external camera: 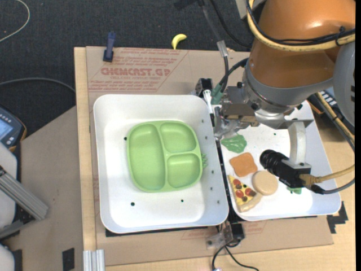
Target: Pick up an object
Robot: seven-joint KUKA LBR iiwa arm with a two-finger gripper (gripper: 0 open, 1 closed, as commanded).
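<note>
My gripper (224, 127) hangs low over the far left corner of the right bin (321, 151), right by the wall between the two bins. Just under and in front of it lies a green leaf-shaped piece (234, 144). Nearer the front of that bin are an orange toast-like square (243, 164), a round tan bun (265, 183) and a pizza slice (242, 193). The arm's wrist hides the back of the bin. Nothing shows between the gripper's tips.
The left bin (113, 151) holds a green divided plate (164, 156). A small green piece (296, 189) peeks out at the right bin's front right. On the cardboard beyond the bins lie a blue clip (109, 47) and a yellow banana-shaped toy (179, 39).
</note>
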